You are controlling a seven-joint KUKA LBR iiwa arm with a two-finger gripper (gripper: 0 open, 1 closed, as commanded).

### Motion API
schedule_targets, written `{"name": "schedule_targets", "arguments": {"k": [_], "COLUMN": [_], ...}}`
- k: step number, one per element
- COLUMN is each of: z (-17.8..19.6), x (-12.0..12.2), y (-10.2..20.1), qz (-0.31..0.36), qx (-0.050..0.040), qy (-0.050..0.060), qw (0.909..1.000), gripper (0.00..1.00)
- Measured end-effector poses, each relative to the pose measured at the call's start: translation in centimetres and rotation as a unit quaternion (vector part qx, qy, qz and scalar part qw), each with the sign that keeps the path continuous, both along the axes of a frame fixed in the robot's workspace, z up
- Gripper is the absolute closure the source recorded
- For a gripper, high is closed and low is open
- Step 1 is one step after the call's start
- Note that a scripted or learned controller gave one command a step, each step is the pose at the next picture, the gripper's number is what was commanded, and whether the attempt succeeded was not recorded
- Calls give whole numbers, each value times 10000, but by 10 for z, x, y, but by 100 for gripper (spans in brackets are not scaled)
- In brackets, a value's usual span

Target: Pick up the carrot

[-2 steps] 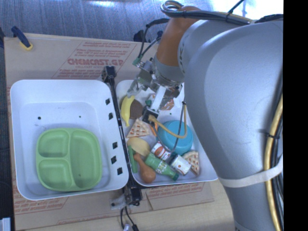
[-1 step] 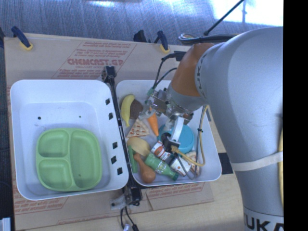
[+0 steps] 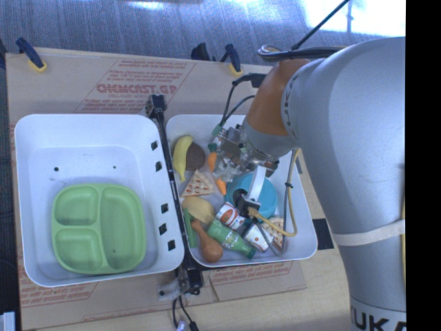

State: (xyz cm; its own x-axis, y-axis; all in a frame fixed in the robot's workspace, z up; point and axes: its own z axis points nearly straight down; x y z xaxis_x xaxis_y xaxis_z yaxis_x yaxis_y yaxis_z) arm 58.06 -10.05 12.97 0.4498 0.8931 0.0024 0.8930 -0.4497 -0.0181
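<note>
The carrot (image 3: 213, 161) is a small orange piece in the right bin (image 3: 303, 243), between a brown item (image 3: 196, 157) and a blue bowl (image 3: 264, 193). More orange shows just below at the carrot's lower end (image 3: 220, 185). My gripper (image 3: 224, 158) reaches down from the right, low over the bin's upper middle, right at the carrot and covering its middle. The wrist hides the contact, so I cannot see whether the carrot is gripped.
The right bin is crowded: a banana (image 3: 181, 156), a pizza slice (image 3: 198, 183), a drumstick (image 3: 205, 243), a green bottle (image 3: 232, 239) and small cans (image 3: 230, 216). The left bin (image 3: 41, 143) holds a green divided plate (image 3: 98, 227). A yellow cable (image 3: 288, 205) loops by the bowl.
</note>
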Motion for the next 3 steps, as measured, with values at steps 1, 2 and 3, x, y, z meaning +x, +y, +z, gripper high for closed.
{"name": "schedule_targets", "arguments": {"k": [1, 2, 3], "z": [46, -40, 65], "x": [30, -47, -4], "y": [9, -6, 47], "qz": [-1919, -58, -965], "qx": [-61, 13, -42], "qy": [-15, 11, -50], "qw": [9814, 10000, 9953], "gripper": [100, 100, 100]}}
